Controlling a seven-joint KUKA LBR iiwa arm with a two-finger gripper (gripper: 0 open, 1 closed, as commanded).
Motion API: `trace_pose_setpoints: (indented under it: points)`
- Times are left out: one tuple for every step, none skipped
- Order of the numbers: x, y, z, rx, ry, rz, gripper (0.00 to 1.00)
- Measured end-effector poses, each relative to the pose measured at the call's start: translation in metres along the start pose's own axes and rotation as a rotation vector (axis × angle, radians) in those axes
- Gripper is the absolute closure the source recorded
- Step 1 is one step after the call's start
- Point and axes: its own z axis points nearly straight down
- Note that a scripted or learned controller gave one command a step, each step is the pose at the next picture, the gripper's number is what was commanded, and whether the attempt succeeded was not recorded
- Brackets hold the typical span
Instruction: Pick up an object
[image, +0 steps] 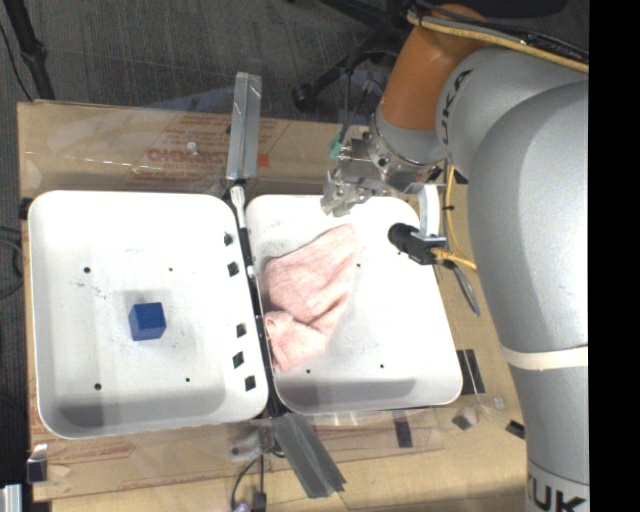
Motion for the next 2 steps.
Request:
trace_pose_setpoints:
  points:
    - [0.0142, -0.0026, 0.035, -0.003, 0.002, 0.175, 1.0]
    - [0.0151, -0.0026, 0.0265, 0.001, 0.002, 0.168, 1.0]
